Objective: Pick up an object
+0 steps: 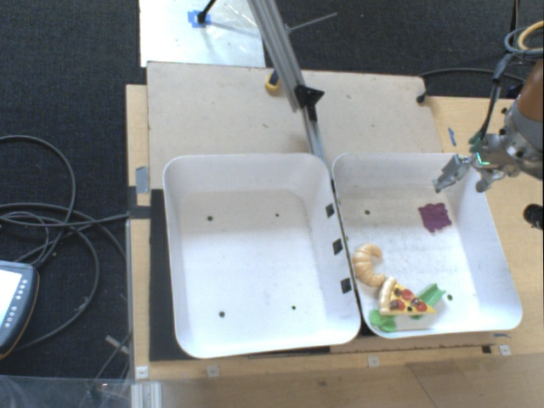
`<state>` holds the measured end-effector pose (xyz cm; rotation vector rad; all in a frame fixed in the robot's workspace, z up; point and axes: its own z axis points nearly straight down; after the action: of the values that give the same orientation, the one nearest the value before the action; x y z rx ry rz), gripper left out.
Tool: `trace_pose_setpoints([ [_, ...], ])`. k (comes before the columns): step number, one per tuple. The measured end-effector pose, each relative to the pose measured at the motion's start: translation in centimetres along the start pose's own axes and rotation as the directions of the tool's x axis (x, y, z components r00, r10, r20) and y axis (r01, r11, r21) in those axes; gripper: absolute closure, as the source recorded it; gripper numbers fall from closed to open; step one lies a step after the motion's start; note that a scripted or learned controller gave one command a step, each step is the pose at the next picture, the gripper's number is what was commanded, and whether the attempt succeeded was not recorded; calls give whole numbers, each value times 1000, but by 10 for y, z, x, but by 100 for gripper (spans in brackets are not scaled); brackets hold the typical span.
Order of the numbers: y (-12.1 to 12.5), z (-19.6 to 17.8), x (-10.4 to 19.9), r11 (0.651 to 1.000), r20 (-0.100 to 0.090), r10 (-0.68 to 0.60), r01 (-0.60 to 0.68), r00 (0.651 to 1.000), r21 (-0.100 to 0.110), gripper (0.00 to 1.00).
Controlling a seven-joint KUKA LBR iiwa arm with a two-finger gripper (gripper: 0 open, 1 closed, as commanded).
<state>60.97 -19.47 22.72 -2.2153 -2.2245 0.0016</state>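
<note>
The right bin (486, 228) holds a flat purple piece (435, 218) near its right side. A tan croissant-like toy (369, 263) lies toward the bin's front left. Just below it sit a pizza slice toy (405, 300) and a green piece (432, 295), close to the front wall. My gripper (464, 174) hangs over the right bin's back right corner, up and to the right of the purple piece. Its two fingers are spread apart with nothing between them.
The left bin (183, 228) stands beside the right one, with a row of black clips (337, 246) along the shared wall. A slanted metal pole (280, 45) crosses the board behind the bins. Cables (51, 219) lie on the floor at the left.
</note>
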Motion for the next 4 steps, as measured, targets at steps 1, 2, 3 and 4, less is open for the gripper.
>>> trace_pose_setpoints([
  [1, 1, -3, 0, 1000, 2, -2, 2, 1000, -4, 0],
  [2, -5, 41, 2, 1000, 1, 2, -2, 1000, -1, 0],
  [3, -10, 85, 8, 1000, 0, 2, -2, 1000, -1, 0],
  [4, -9, 136, 8, 1000, 2, 3, -3, 1000, -4, 0],
])
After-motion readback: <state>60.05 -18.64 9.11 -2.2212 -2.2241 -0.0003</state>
